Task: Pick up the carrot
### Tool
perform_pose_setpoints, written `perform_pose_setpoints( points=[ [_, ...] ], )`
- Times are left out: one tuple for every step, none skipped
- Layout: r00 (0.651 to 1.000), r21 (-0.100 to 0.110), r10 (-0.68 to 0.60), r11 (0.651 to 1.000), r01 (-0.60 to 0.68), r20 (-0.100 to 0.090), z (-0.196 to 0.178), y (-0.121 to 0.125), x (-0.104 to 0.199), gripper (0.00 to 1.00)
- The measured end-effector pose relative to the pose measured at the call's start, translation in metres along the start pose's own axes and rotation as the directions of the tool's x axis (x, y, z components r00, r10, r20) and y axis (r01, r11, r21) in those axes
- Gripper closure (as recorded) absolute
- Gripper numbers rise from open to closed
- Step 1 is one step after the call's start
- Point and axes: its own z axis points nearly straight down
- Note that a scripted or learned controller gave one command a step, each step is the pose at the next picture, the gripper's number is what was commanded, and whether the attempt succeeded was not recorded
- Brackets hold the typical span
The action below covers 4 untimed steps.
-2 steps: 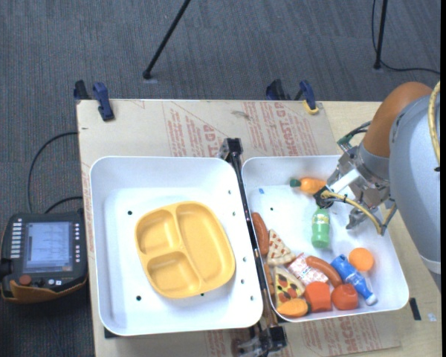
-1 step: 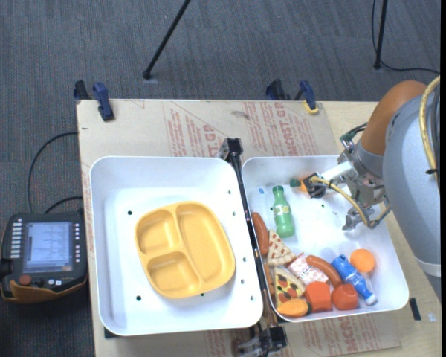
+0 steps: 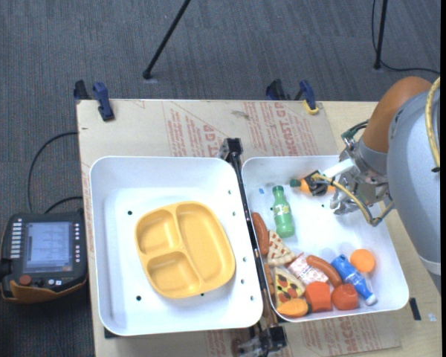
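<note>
In the camera view, the carrot (image 3: 306, 186) is seen in the right-hand bin (image 3: 316, 229), near its far wall, with its green top turned leftward. The end effector (image 3: 354, 198) is held just beside it on the right; whether it is apart or together cannot be told. A green bottle (image 3: 282, 212) is set nearby, and a yellow divided plate (image 3: 184, 249) is laid in the left-hand bin (image 3: 115, 199).

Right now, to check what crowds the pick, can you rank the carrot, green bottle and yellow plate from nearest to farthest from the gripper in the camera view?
1. carrot, just to the view's left of the gripper, in the right bin.
2. green bottle, further left, in the same bin.
3. yellow plate, across in the left bin.
</note>
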Motion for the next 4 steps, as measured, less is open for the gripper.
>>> perform_pose_setpoints(
  points=[
    [0.884,-0.002,-0.467,0.884,0.467,0.0,0.01,0.019,-0.029,1.0],
    [0.883,0.005,-0.47,0.883,0.47,-0.01,0.01,0.013,-0.024,0.0],
    [0.986,0.0,-0.165,0.986,0.165,0.0,0.01,0.012,-0.003,0.0],
    [1.0,-0.001,0.012,1.0,-0.012,0.0,0.01,0.007,-0.007,0.0]
  ],
)
